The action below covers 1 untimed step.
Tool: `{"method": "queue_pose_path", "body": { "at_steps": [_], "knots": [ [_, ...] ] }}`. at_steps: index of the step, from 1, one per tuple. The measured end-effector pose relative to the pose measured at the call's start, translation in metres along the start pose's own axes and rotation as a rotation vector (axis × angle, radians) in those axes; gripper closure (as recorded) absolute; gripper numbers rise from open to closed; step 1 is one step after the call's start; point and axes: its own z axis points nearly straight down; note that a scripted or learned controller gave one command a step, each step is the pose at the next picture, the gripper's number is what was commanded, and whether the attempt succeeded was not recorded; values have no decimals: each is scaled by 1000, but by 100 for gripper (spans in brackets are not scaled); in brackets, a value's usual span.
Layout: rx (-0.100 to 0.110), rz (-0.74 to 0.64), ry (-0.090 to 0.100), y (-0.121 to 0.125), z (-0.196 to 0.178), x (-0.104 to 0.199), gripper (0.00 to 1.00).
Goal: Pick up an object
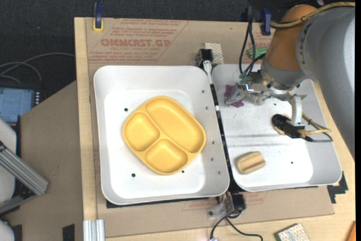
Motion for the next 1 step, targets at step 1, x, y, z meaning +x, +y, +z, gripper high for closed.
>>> {"method": "queue_pose_path", "body": {
  "at_steps": [1],
  "knots": [
    [-1, 1, -1, -1, -11, -1, 100]
  ]
}}
